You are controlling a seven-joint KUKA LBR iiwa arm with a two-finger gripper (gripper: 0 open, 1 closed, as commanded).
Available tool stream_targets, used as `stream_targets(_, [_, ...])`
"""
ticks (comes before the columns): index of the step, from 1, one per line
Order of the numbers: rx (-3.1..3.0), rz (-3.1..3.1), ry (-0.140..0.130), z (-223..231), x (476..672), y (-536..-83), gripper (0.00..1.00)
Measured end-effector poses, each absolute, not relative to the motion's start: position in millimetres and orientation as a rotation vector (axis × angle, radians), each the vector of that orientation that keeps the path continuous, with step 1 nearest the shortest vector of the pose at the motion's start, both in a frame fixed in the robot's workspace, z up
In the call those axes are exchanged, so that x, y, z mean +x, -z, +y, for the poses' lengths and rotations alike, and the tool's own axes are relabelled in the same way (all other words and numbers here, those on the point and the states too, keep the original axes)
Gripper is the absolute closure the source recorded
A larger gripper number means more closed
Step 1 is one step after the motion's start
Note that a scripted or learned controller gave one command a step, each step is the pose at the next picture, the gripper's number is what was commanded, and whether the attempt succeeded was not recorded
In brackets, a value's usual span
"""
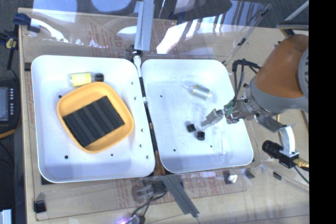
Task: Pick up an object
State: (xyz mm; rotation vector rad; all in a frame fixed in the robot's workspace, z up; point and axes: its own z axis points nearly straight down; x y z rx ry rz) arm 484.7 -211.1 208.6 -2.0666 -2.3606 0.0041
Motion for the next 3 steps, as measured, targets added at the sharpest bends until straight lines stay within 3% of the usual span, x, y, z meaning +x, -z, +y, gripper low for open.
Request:
stream_targets(1, [-1.98, -2.431, -0.005, -182, 540.7, -116, 0.0])
stream_targets(2, [-1.808, -2.574, -0.004, -120, 576.8, -93, 0.0])
stream_targets(3, [-1.541, -2.732, -0.001, -150, 475.8, -91, 0.0])
